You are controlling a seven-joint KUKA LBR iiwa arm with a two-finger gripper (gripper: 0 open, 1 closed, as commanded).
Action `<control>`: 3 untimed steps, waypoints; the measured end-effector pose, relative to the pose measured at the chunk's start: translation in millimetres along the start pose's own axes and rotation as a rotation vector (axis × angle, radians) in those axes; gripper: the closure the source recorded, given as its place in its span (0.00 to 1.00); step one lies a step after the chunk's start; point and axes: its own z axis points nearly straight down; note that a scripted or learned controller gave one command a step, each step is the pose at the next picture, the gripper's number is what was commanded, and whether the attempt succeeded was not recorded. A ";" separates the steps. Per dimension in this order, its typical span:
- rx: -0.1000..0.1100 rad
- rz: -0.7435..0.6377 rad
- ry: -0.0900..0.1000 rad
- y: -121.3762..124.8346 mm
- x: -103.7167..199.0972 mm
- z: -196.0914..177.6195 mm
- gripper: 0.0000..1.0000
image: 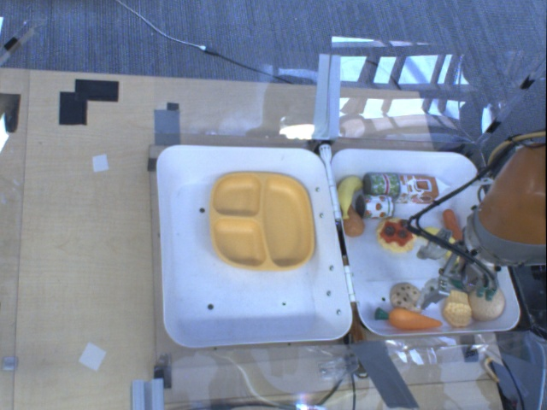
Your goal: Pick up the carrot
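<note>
- One carrot [414, 319] lies at the near edge of the right bin [369, 290], long axis running left to right, tip pointing right.
- One claw [451, 285] hangs just above it, tilted; whether it is open or closed cannot be told.
- One yellow divided plate [261, 219] sits in the left bin [188, 254].
- Two cans [398, 185] lie farther back on the worktop [77, 254].

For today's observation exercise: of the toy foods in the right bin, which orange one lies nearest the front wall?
The tapered orange plastic carrot, lying flat along the front wall. The other orange-red pieces, such as the small sausage, sit farther back.
</note>
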 end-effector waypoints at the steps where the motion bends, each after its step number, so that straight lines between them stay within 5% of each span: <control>1: 0.001 0.224 -0.005 -47.7 -14.5 2.3 0.00; 3: 0.001 0.298 -0.002 -46.6 -14.0 -0.4 0.00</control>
